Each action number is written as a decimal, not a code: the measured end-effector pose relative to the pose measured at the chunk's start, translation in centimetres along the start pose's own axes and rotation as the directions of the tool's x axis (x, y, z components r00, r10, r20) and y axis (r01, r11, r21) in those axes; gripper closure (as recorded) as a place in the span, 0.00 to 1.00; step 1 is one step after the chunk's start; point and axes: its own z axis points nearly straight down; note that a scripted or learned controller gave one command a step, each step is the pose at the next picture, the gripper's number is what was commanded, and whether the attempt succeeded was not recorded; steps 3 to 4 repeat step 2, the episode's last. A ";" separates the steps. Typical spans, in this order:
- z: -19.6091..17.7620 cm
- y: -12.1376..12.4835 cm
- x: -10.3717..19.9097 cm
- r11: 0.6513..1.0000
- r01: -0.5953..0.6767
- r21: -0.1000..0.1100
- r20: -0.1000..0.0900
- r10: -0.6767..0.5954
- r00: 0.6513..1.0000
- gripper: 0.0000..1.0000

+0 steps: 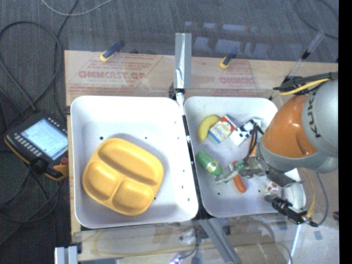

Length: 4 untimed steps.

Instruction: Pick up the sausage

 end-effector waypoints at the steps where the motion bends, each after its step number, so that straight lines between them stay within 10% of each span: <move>1: -0.9 0.2 0.2 1.000 0.002 -0.002 -0.004 -0.002 1.000 1.00; 2: -11.7 4.6 3.7 0.995 -0.095 0.019 0.002 0.095 0.996 1.00; 4: -11.7 4.6 3.7 0.995 -0.095 0.019 0.002 0.095 0.996 1.00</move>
